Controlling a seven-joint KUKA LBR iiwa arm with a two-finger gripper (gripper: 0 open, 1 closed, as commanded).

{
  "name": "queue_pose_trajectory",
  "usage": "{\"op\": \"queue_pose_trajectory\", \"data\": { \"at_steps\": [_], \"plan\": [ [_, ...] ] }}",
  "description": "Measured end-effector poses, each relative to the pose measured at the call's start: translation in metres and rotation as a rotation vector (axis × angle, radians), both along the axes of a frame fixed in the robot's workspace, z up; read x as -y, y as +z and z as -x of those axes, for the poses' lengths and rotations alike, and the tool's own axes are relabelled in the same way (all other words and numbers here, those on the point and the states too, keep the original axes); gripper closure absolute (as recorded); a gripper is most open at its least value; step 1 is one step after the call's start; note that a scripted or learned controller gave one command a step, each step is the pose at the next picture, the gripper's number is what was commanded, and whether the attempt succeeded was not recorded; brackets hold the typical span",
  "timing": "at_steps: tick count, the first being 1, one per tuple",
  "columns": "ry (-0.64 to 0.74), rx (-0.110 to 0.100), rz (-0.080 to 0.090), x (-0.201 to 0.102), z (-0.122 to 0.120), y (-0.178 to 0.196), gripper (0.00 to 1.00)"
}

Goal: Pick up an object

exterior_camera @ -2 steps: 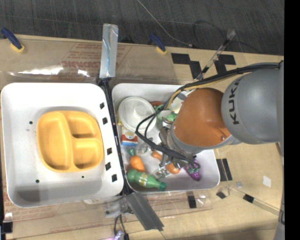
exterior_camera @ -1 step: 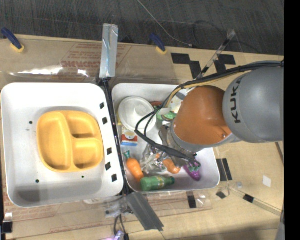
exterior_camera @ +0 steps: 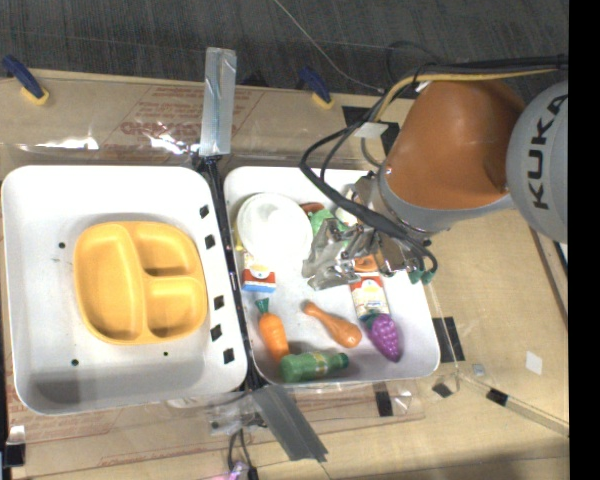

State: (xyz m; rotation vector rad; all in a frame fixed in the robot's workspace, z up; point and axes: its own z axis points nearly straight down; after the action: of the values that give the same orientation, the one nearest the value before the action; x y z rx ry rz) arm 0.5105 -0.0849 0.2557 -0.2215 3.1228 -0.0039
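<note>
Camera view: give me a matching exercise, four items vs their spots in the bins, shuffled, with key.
Items:
1. yellow divided tray
2. purple grapes
3. green bottle
4. white bowl

Places:
A. right bin, upper left part
B. left bin, middle
C. right bin, along the lower edge
D. right bin, lower right, below the gripper

Pairs: 1-B, 2-D, 3-C, 4-A
</note>
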Motion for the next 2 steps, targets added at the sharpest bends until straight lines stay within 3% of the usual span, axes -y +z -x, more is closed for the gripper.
{"op": "queue_pose_trajectory", "data": {
  "at_steps": [1,2],
  "plan": [
    [0.294,-0.007,0.002,0.031,-0.006,0.022,1.00],
    [0.307,-0.012,-0.002,-0.003,0.018,-0.031,1.00]
  ]
}}
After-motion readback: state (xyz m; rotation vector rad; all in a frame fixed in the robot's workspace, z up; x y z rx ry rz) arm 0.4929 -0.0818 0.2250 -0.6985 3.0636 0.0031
